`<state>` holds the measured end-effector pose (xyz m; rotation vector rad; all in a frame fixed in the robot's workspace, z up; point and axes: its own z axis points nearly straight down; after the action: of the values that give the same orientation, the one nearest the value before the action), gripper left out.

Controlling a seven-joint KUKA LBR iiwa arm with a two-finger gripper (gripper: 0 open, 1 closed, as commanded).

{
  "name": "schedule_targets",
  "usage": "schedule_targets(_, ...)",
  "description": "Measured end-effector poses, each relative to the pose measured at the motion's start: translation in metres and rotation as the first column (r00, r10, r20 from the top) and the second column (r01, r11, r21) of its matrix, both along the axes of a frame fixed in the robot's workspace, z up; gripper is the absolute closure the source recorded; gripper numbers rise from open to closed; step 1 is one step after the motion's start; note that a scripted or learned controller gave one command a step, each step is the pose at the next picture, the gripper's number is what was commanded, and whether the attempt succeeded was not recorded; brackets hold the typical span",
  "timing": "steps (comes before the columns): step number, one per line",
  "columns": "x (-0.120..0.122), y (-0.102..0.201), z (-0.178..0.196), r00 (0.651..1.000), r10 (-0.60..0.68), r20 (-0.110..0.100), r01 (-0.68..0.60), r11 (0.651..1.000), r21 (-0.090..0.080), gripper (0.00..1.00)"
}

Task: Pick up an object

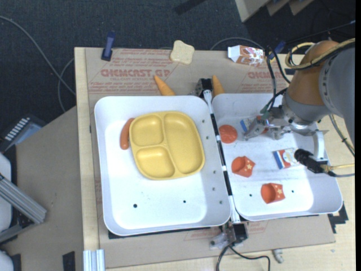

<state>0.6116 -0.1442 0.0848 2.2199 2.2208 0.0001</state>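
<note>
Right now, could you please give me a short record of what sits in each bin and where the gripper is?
left bin: yellow divided plate, with a sausage lying beside its left edge
right bin: round red piece, two red blocks, small carton
gripper: over the upper part of the right bin, near the round red piece
outside the bins: bread slice, milk carton, carrot on the bench

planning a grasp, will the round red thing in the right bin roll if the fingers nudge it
Probably: the round red thing looks like a smooth ball-like toy sitting free on the flat right bin floor, so it may roll. It looks small, likely light and rigid.
</note>
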Motion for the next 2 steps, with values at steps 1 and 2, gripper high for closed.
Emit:
schedule_targets(1,0.046,0.032,0.0,1.0,0.002,0.001,-0.002,1.0,0.001,0.0)
schedule_targets(2,0.047,0.031,0.011,1.0,0.002,0.003,-0.002,1.0,-0.002,1.0)
